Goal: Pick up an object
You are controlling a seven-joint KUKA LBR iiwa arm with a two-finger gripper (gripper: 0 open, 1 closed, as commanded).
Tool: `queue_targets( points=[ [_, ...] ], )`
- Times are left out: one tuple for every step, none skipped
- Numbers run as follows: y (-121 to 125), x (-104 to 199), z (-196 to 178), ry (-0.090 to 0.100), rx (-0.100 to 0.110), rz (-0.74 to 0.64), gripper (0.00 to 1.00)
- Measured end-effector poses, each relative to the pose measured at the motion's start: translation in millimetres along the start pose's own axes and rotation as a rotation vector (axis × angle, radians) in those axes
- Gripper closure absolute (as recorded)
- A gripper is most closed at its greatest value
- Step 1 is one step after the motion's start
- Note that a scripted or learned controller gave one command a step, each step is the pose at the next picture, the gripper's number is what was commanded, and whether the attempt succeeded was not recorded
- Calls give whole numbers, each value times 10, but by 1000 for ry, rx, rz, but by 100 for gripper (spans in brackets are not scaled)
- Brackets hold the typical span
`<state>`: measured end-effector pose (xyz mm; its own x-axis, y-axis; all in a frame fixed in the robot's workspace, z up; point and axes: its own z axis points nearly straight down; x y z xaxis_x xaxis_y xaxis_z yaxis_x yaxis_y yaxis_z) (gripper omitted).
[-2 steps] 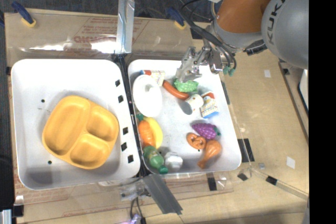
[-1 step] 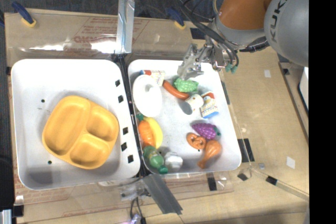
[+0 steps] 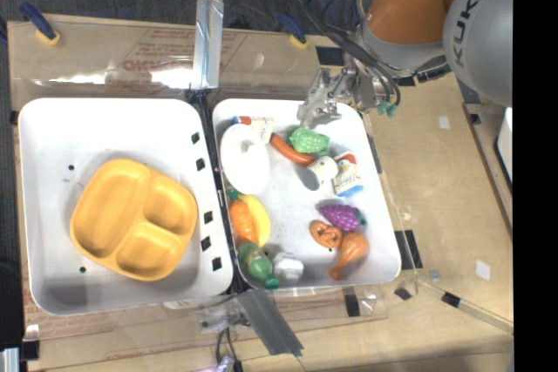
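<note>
Camera view, looking down on the desk (image 3: 436, 187) w/ two white bins side by side. Left bin (image 3: 44, 187) has a yellow divided plate (image 3: 132, 218) sitting roughly in the middle, tilted a bit.

Right bin (image 3: 379, 213) is where all the small stuff is. White round lid-looking thing (image 3: 244, 159) on the left side near the divider, w/ a small card or box (image 3: 255, 125) just above it at the top edge. Carrot (image 3: 290, 150) lies diagonal near the top middle, touching a green leafy toy (image 3: 309, 139) right next to it. Below those, a small cup or can on its side (image 3: 321, 172) and a red/white/blue carton (image 3: 348, 177) just beside it. Lower right: purple grapes (image 3: 341, 216), a pretzel-ish brown piece (image 3: 324, 233) touching them, and a drumstick (image 3: 350, 251) near the bottom corner. Along the left wall: a yellow + orange fruit pair (image 3: 247, 219), then a green item (image 3: 256, 264) and sth white (image 3: 289, 267) at the bottom edge.

Arm comes in from the right, grey w/ the orange band up top. The jaws (image 3: 321, 104) are over the top edge of the right bin, just above the green leafy toy and carrot. They look a bit spread w/ nothing between them afaict.
</note>
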<state>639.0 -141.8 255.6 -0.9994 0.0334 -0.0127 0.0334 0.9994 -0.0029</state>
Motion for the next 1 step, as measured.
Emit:
queue_targets(
  points=[
    [1, -13, -113, -4, 1, -1, 100]
  ],
)
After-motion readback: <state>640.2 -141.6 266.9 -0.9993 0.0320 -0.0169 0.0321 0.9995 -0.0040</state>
